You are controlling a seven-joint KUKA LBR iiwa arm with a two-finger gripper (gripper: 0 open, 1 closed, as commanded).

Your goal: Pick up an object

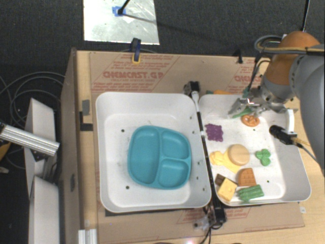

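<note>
Flanking white bins [109, 151]: brown cardboard [152, 72], dark carpet [40, 24].

Teal divided plate [159, 157] in left white bin [114, 111]; cardboard sheet [147, 70] underneath; shiny foil square [121, 13] on dark floor [40, 24] behind.

grey arm [309, 78], orange band [284, 60], metallic pincer [244, 108]
</note>
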